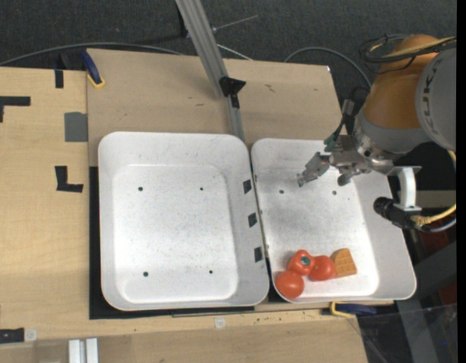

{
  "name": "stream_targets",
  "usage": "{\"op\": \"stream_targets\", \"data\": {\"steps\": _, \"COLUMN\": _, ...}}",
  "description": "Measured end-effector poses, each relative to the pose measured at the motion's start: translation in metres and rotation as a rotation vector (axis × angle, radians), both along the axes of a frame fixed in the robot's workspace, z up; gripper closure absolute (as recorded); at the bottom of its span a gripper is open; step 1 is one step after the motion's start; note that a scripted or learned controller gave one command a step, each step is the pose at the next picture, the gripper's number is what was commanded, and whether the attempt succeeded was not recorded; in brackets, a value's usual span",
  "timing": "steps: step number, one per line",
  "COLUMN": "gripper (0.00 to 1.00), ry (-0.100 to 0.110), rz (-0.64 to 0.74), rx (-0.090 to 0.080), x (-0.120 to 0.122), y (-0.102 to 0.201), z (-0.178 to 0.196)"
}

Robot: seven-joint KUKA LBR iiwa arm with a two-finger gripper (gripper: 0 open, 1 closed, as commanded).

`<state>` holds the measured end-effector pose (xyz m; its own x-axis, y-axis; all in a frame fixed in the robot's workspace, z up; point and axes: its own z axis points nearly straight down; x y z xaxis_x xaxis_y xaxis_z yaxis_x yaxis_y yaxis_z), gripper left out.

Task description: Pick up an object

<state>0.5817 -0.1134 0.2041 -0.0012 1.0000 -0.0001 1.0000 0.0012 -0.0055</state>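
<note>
You have two red toys (305, 271) and one tan biscuit-like block (344, 262) at six o'clock in the right bin (384, 274); the gripper (324, 172) hangs empty at twelve, fingers spread wide.

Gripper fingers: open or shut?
Open. The grey two-finger gripper hovers over the right white bin, its fingers spread apart with nothing between them.

Two white bins (176, 146) — three, perhaps four, small objects (316, 265) — red-orange mostly.
</note>
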Motion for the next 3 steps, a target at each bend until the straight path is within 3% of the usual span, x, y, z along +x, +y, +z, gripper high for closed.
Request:
{"op": "stream_targets", "data": {"steps": 1, "gripper": 0.00, "ry": 0.002, "rz": 0.000, "rx": 0.000, "x": -0.010, "y": 0.006, "z": -0.051}}
{"op": "stream_targets", "data": {"steps": 2, "gripper": 0.00, "ry": 0.001, "rz": -0.001, "rx": 0.000, "x": -0.004, "y": 0.000, "z": -0.101}}
{"op": "stream_targets", "data": {"steps": 3, "gripper": 1.00, "ry": -0.003, "rz": 0.001, "rx": 0.000, "x": -0.003, "y": 0.001, "z": -0.088}}
